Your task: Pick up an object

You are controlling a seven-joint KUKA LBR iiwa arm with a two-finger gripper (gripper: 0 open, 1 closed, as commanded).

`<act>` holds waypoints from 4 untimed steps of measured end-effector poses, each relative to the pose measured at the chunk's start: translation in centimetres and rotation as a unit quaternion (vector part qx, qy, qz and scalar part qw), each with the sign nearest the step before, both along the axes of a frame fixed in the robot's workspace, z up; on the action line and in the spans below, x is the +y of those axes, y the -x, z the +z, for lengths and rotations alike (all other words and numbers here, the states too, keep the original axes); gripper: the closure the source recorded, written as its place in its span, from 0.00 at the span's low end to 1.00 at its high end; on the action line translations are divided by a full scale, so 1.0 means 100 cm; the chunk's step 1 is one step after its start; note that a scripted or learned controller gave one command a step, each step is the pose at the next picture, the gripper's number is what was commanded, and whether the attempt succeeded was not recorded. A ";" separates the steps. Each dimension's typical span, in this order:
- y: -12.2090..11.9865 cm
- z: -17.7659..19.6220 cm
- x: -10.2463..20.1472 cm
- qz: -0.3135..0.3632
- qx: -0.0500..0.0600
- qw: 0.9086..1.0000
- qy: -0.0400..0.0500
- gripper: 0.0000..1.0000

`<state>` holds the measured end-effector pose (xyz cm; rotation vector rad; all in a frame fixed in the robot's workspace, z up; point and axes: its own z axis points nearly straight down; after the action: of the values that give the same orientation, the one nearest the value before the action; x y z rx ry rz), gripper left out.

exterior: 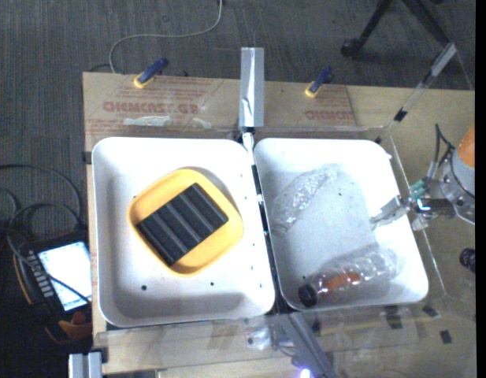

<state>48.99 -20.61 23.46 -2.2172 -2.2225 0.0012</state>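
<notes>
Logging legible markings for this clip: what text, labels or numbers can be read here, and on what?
Red print on the cardboard sheet behind the left bin: too blurred to read with certainty.
Red print on the cardboard behind the right bin: blurred, unreadable.
Plastic bottle: no readable label.

Bins [109,164]: smooth white plastic, faintly glossy.
Yellow tray [187,219]: matt yellow rim, black ribbed top.
Bottle [353,274]: clear, shiny plastic, just below the gripper [400,209].
Bench [172,109]: bare wood.
</notes>
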 end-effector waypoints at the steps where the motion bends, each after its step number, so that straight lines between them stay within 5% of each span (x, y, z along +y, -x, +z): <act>1: 0.006 -0.076 0.033 0.027 0.000 1.000 0.000 0.00; 2: -0.009 -0.097 0.064 -0.007 0.001 1.000 0.000 0.00; 3: -0.068 -0.088 0.069 -0.100 0.000 0.995 0.001 0.00; 4: -0.115 -0.143 0.006 -0.030 -0.001 1.000 0.002 0.00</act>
<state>60.53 -20.02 9.18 -2.2875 -2.1576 0.0028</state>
